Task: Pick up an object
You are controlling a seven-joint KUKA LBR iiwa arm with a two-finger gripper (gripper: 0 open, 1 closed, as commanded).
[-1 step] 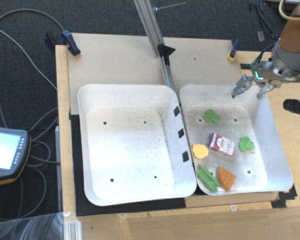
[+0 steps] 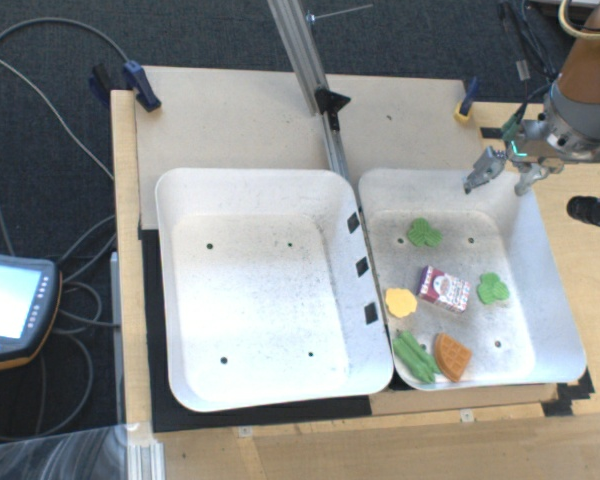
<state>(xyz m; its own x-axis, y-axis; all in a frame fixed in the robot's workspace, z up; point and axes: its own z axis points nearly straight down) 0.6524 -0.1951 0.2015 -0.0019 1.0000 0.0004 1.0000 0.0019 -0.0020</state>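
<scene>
My gripper (image 2: 502, 174) hangs above the far right corner of the right bin (image 2: 536, 230), open with nothing between its fingers. In that bin lie a green leafy piece (image 2: 424, 233), a purple-and-white carton (image 2: 444, 289), another green piece (image 2: 493, 288), a yellow piece (image 2: 401, 303), a long green vegetable (image 2: 414, 356) and an orange wedge (image 2: 452, 356). All of them sit below and to the left of the gripper, well apart from it.
The left bin (image 2: 255, 283) lies beside the right one. A slanted metal rail (image 2: 305, 58) runs down to the gap between the bins. Clamps (image 2: 140, 85) hold the board at the back. A tablet (image 2: 10, 308) sits off the bench at left.
</scene>
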